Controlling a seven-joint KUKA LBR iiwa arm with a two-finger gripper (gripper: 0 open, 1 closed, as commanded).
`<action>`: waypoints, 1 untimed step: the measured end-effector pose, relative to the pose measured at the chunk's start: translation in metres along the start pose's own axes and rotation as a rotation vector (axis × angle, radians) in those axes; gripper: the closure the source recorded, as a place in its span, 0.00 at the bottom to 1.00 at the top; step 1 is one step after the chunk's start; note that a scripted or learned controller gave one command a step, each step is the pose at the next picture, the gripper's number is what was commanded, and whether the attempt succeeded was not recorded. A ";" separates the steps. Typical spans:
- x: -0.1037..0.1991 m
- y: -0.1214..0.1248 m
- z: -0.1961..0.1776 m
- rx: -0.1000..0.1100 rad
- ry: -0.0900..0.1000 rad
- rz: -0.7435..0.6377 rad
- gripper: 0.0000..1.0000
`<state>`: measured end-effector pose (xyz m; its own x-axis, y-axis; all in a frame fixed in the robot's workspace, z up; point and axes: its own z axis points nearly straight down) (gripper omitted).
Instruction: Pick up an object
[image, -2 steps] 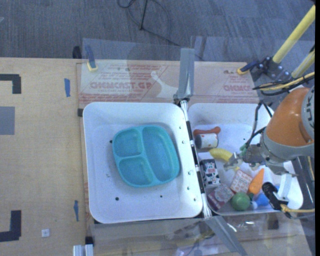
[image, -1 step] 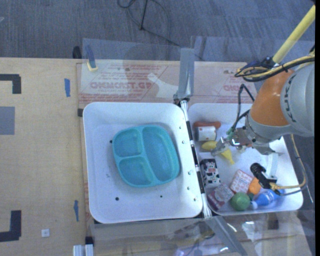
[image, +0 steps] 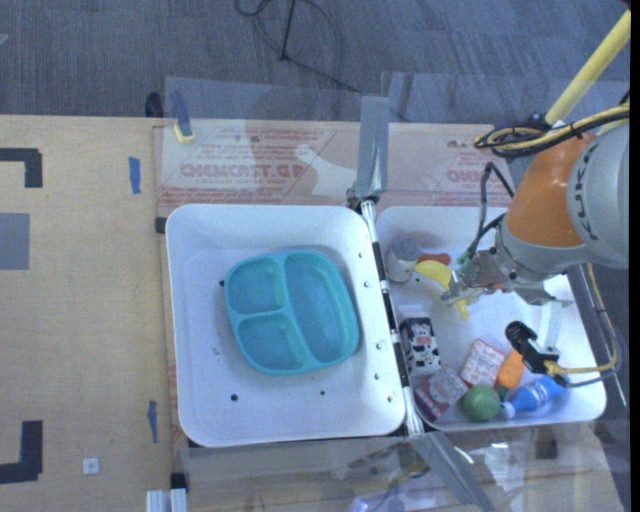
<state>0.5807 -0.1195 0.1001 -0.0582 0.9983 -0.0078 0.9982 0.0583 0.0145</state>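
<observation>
Two white bins, seen from above. The left bin (image: 190, 330) holds one teal plate (image: 292, 310) with three compartments, which we take as our landmark. To the right of the plate lies the right bin (image: 588, 395), where we count eight loose things. These are:
- one pale cup (image: 403, 258), level with the plate's upper rim
- one black-and-white carton (image: 420, 345), level with its lower rim
- one yellow object (image: 433, 270), just right of the cup
- one dark red packet (image: 438, 392), below the plate's lower rim
- further right, clustered: one green ball (image: 481, 402), one pink-and-white packet (image: 483, 360), one orange piece (image: 510, 370) and one blue bottle (image: 530, 395)

The single gripper (image: 462, 292) hangs at the plate's mid height, at the yellow object's right end; whether it is released or clenched we cannot tell
</observation>
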 end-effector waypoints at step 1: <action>0.057 -0.035 -0.150 0.015 0.006 0.096 1.00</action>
